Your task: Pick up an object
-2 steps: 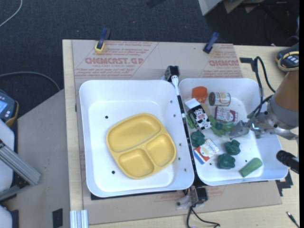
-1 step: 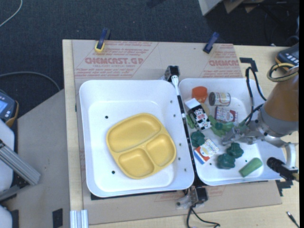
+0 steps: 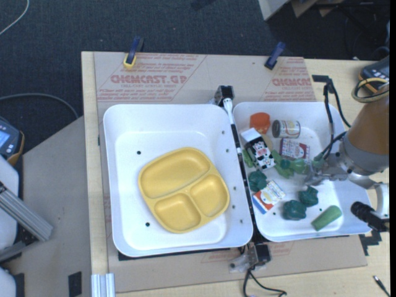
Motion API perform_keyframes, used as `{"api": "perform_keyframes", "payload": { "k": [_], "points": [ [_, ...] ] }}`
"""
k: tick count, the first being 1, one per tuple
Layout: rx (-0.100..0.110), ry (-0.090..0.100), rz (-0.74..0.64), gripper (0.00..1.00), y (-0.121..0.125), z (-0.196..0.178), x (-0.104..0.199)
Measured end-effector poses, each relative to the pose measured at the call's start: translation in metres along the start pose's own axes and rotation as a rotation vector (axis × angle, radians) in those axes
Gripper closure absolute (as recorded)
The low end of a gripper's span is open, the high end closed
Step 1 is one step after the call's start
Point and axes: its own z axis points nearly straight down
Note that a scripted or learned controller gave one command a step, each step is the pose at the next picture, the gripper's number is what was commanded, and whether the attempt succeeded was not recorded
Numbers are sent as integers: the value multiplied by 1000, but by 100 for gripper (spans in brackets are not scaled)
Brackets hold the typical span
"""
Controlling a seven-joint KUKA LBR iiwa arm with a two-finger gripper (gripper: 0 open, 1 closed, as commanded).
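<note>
The right bin (image 3: 322,119) holds several small objects: an orange piece (image 3: 260,122), a small can (image 3: 286,129), a red and white packet (image 3: 291,148), a black and white box (image 3: 260,151), dark green lumps (image 3: 294,210) and a light green cylinder (image 3: 326,217). My gripper (image 3: 315,176) reaches in from the right and sits low over the middle right of this bin. It is just above a dark green lump (image 3: 308,196) and beside a green piece (image 3: 289,166). I see nothing clearly held in it.
The left bin (image 3: 124,129) holds a yellow divided plate (image 3: 184,189). A white, red and blue card (image 3: 269,197) lies near the right bin's front left. The arm's grey body with its orange band (image 3: 371,132) overhangs the right bin's right rim. Clamps (image 3: 132,52) sit at the bench's back.
</note>
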Motion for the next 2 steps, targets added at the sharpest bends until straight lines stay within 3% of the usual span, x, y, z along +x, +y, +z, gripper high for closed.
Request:
{"api": "perform_keyframes", "payload": {
  "k": [2],
  "points": [
    [-6, -3, -4, 100, 9, -93, 1]
  ]
}}
